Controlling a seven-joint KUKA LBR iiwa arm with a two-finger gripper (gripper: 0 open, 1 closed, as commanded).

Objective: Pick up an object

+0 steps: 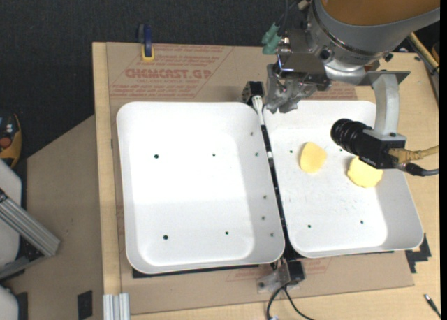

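Red lettering coming through on the brown board [174, 67] under the bins, up and to the left of the gripper [282, 102]: it reads "CHEMCAST GP", printed large. There's a line of smaller red print above it and another below, probably more product text, but too fine to read from this height
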